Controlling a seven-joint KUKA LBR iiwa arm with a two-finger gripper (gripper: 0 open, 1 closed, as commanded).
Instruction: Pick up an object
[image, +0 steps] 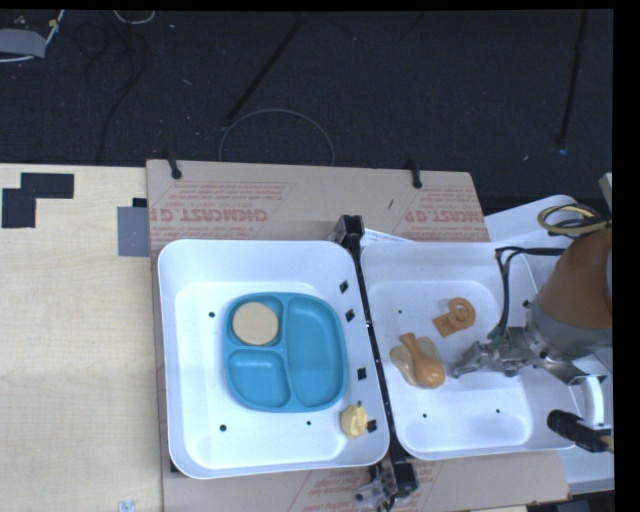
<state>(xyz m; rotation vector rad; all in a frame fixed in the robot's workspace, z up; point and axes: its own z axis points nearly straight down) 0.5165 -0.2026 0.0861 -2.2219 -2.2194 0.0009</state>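
In the right bin (470, 440) lies a tan and orange elongated piece (418, 361), near the bin's left wall. An orange spiral-shaped piece (457, 316) rests a little up and right of it. My gripper (464, 365) hangs low in the right bin, its tip pointing left, just right of the tan piece's orange end. I see nothing held in it. The grey arm with its orange band (580, 290) reaches in from the right edge.
The left bin (190, 400) holds a blue divided plate (300, 360) with a round tan disc (254, 323) in its upper left compartment. A small yellow lump (354, 420) sits at that bin's lower right corner. A black divider (365, 340) runs between the bins.
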